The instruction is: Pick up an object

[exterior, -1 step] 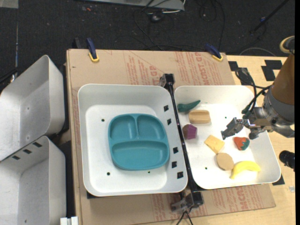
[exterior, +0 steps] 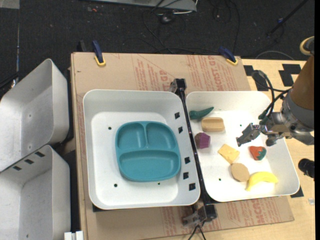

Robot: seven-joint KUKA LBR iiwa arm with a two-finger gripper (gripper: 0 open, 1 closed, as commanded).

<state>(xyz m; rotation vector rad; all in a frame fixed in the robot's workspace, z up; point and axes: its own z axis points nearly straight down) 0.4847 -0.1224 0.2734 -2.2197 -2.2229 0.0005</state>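
1. The jaws hang over the right bin, on the end of the grey arm that comes in from the right side.
2. I cannot tell if the jaws are wide or narrow, because they look like small dark shapes from up here. Nothing shows between them.
3. Just to the right of the jaws and a bit lower is a red toy with a green bit.
4. Lower and to the left of the jaws lies a yellow wedge.
5. Below that sits a tan round toy, and beside it a yellow banana.
6. To the left of the jaws, a bit higher, lies a tan block. Above it is a teal curved toy.
7. Further left, near the bin's wall, is a purple toy.
8. Far to the left of the jaws, the left bin holds a teal plate with three parts.
9. Both bins sit side by side on the brown worktop.
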